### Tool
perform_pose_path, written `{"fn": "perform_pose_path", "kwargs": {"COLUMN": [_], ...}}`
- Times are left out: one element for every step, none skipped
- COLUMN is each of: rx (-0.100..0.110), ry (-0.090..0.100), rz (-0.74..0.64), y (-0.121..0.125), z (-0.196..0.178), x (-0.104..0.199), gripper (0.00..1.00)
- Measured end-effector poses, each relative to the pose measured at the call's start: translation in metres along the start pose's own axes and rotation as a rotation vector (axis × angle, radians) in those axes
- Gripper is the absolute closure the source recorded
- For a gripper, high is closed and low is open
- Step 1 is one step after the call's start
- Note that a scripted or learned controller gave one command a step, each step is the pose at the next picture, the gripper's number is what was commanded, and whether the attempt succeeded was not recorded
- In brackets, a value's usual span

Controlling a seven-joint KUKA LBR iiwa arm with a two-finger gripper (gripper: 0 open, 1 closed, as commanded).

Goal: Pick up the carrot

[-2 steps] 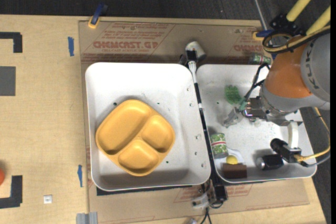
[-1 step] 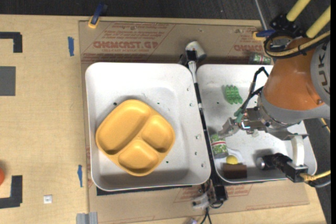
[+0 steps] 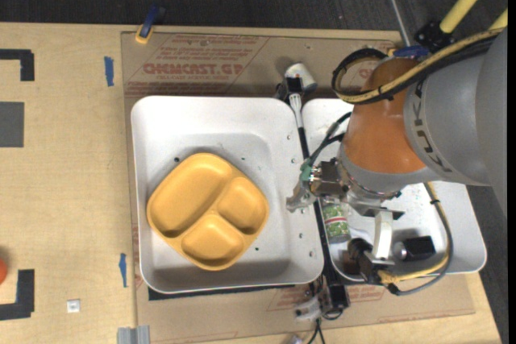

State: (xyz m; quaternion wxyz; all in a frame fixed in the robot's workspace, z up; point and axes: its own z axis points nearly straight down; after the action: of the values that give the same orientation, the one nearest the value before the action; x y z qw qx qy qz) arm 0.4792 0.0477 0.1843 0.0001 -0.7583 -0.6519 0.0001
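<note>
gripper [image 3: 348, 215] low over right bin [image 3: 463, 238] by its left wall | opening: cannot tell, hidden under wrist | carrot: not made out, maybe beneath gripper | yellow tray [image 3: 207, 209] leftward, left bin [image 3: 161, 125]

Yellow tray [image 3: 208, 209] fills left bin [image 3: 153, 125]; arm [image 3: 419, 125] blocks right bin [image 3: 468, 242].

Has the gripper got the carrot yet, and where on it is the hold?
Cannot be told. The arm hangs over the right bin and covers its own gripper from this camera. No carrot is visible. The left bin holds a yellow divided tray.
</note>
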Motion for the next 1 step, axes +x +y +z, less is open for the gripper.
{"fn": "perform_pose_path", "kwargs": {"rx": [0.000], "ry": [-0.002], "rz": [-0.028], "y": [0.0128], "z": [0.0500], "x": [0.0499], "gripper": [0.00]}}
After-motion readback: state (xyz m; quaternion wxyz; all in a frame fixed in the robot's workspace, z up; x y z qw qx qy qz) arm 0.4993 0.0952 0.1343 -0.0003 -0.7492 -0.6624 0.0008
